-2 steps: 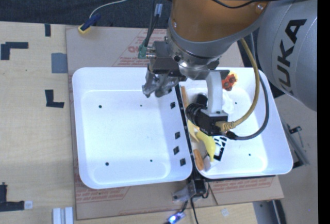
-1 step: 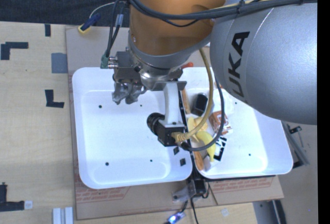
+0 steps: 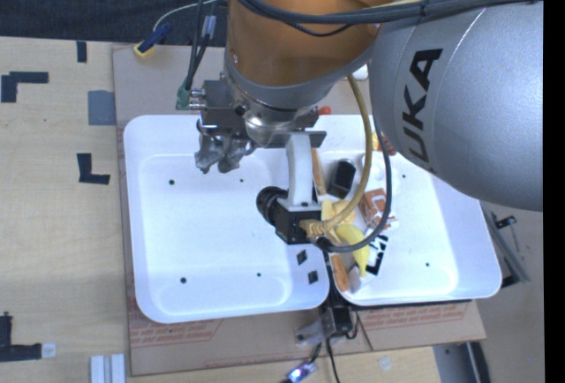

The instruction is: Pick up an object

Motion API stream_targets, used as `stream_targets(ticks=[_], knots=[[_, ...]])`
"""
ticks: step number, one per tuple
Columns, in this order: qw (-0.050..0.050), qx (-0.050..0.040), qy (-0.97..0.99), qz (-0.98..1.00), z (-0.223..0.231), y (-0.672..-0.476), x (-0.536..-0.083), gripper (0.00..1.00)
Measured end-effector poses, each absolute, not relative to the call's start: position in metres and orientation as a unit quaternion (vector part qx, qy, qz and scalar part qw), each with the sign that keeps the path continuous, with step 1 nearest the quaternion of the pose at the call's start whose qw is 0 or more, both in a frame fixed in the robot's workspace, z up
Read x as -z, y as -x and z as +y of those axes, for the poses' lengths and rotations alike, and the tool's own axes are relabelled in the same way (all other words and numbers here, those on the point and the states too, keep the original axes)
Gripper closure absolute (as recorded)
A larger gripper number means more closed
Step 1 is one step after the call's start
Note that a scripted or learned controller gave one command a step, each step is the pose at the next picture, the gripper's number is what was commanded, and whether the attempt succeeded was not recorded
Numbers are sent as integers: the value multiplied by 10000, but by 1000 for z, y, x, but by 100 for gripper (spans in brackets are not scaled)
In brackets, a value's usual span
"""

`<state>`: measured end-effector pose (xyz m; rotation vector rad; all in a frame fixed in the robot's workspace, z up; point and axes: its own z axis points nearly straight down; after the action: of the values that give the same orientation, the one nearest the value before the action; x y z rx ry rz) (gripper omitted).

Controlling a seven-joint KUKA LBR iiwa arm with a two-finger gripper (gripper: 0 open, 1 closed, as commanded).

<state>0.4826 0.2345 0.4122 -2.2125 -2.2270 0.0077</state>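
My gripper (image 3: 219, 157) hangs below the orange band and wrist, over the far part of the left bin (image 3: 159, 284), just above its white floor. I see nothing under or beside it on that floor. The objects lie in the right bin (image 3: 459, 275), mostly hidden by the arm: a yellow curved item (image 3: 346, 236), a small black item (image 3: 341, 175), an orange and white packet (image 3: 378, 206) and a white piece with black print (image 3: 374, 263). They are piled against the wall shared by the two bins, to the right of the gripper.
A white bracket (image 3: 300, 168) with a black round unit (image 3: 277, 208) hangs from the wrist over the divide between the bins. Cables loop along the arm. The wooden bench (image 3: 53, 222) with black marks lies to the left.
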Motion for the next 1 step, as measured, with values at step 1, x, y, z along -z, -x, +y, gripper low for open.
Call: stream_targets(ticks=[1], knots=[[15,-35,7041,-7101,235,-483,-422,100]])
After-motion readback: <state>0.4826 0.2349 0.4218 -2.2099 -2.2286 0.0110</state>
